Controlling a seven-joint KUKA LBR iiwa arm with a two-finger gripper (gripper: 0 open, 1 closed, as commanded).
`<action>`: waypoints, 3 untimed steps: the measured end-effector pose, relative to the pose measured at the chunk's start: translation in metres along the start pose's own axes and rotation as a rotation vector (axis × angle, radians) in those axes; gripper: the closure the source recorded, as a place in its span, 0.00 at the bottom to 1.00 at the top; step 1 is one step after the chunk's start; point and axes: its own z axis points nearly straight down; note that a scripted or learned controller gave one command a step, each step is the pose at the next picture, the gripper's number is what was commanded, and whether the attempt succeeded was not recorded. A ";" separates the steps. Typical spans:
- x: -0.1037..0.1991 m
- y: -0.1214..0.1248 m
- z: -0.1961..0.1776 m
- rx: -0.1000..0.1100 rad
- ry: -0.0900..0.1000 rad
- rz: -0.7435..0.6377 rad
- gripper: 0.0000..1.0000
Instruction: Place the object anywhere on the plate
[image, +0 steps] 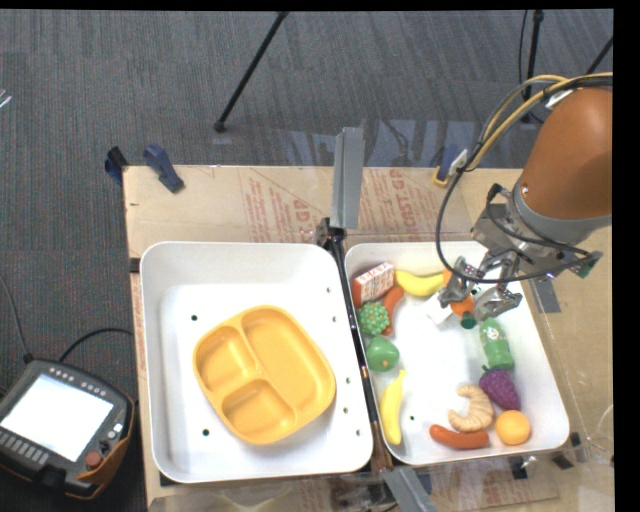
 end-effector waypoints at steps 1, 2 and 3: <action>-0.028 0.067 -0.021 0.003 -0.001 -0.062 1.00; -0.059 0.117 0.021 -0.003 0.003 -0.135 1.00; -0.075 0.172 0.043 -0.003 0.003 -0.322 1.00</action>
